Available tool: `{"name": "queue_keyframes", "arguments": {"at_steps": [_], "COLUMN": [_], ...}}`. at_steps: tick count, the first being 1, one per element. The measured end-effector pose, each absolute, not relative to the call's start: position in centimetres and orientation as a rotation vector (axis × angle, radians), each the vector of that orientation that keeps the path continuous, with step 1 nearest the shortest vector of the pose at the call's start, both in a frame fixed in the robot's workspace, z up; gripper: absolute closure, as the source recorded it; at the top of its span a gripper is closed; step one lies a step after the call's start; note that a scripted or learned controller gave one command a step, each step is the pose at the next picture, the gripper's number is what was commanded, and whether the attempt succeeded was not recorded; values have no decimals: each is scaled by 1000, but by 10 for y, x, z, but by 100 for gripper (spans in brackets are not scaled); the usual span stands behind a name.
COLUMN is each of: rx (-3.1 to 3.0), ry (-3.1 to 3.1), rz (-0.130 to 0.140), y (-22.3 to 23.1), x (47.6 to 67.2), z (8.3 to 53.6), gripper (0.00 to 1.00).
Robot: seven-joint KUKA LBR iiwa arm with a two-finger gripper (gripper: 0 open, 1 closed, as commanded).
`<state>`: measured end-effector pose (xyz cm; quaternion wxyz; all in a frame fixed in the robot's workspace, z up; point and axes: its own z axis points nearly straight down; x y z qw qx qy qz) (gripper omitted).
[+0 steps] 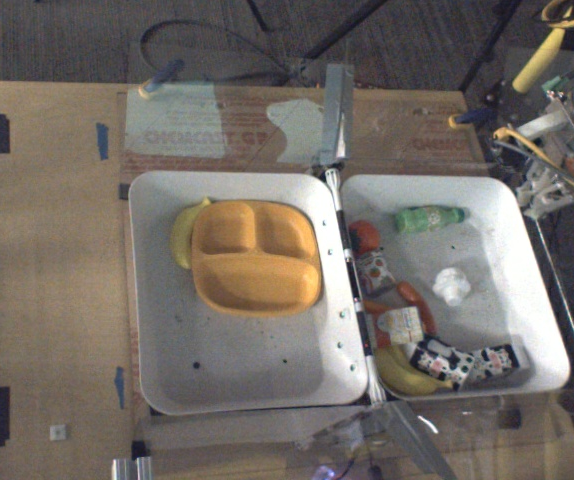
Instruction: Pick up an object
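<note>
The right bin (527,268) holds a green bottle (429,217) lying on its side near the far wall and a small white crumpled object (453,285) in the middle. A red and white carton (371,261) lies against the left wall, with another small carton (402,322) beside an orange piece (417,303). A banana (402,370) and a black-and-white patterned object (462,361) lie along the near wall. My gripper (540,188) hangs above the bin's far right corner, apart from all the objects.
The left bin (237,368) holds an orange divided plate (256,256) with a yellow object (182,236) partly under its left edge. A metal divider (335,118) rises behind the bins. Cables and a yellow handle (552,38) crowd the far right.
</note>
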<state>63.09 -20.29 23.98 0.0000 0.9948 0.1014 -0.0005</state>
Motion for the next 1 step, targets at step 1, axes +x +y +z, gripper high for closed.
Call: {"name": "queue_keyframes", "arguments": {"at_steps": [1], "rx": [3123], "ry": [325], "rz": [-2], "y": [-202], "x": [632], "z": [250], "gripper": [100]}}
